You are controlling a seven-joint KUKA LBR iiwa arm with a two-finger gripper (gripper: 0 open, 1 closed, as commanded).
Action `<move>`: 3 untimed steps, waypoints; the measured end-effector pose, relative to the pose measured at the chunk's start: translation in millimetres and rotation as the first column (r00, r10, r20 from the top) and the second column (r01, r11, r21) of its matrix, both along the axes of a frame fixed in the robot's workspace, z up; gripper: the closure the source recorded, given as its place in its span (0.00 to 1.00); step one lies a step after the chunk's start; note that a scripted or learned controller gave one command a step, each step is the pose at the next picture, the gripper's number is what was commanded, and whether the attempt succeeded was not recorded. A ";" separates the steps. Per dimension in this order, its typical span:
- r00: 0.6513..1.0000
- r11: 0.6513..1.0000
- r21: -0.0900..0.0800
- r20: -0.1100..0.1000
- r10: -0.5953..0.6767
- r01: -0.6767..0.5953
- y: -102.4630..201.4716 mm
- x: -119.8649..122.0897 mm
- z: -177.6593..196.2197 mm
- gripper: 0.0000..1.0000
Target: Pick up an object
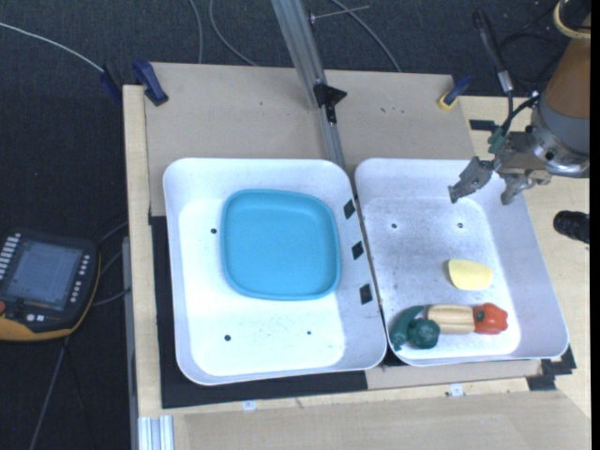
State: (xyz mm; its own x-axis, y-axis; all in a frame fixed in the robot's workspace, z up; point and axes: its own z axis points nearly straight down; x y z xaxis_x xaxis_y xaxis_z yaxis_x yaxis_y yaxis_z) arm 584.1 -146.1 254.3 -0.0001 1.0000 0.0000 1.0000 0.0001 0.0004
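My gripper (pixel 491 185) hangs over the far right part of the right bin (pixel 412 195), its two fingers spread open with nothing between them. Well in front of it a pale yellow piece (pixel 469 274) lies on the bin floor. Along the near wall sit a dark green object (pixel 414 331), a tan wooden cylinder (pixel 451 319) and a red piece (pixel 490 319), touching in a row.
The left bin (pixel 192 251) holds a blue square plate (pixel 280 243). A metal pole (pixel 300 36) slants up from between the bins at the back. A handheld pendant (pixel 42 279) lies off the bench to the left.
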 end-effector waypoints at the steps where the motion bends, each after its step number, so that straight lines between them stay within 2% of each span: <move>1: 1.000 1.000 0.001 -0.003 0.000 0.000 0.5 -0.6 -41.4 0.00; 3: 1.000 1.000 0.001 -0.005 0.000 0.000 1.5 2.8 -155.0 0.00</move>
State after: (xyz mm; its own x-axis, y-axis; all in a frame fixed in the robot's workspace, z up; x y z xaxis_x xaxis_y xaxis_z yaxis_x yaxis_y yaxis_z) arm 586.9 -144.6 99.4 -0.0004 1.0000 0.0007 1.0000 0.0004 -0.0042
